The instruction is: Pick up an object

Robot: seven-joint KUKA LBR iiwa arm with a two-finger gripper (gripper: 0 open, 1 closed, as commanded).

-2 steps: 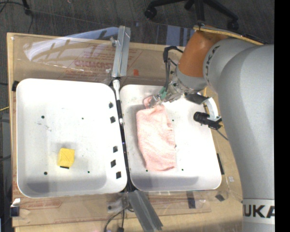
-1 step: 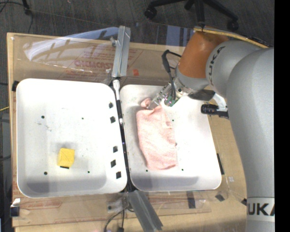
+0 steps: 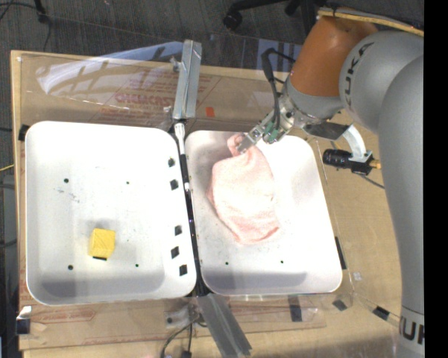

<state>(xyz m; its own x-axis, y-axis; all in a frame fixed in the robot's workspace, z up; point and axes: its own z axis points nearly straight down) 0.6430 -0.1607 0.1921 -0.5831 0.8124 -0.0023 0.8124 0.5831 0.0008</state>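
A pale pink cloth (image 3: 244, 192) lies spread in the right bin (image 3: 313, 237), and its far corner is drawn up into a bunch. My gripper (image 3: 247, 142) sits at that bunched corner near the bin's back edge, shut on the fabric pinched between its fingers. The rest of the cloth trails down toward the bin's middle. A small yellow block (image 3: 102, 243) rests in the left bin (image 3: 45, 162), near its front left part and far from the gripper.
A metal divider rail (image 3: 185, 88) runs back from between the two bins. The grey arm with its orange band (image 3: 324, 51) fills the upper right. A black fitting (image 3: 346, 159) sticks out beside the right bin's far right rim.
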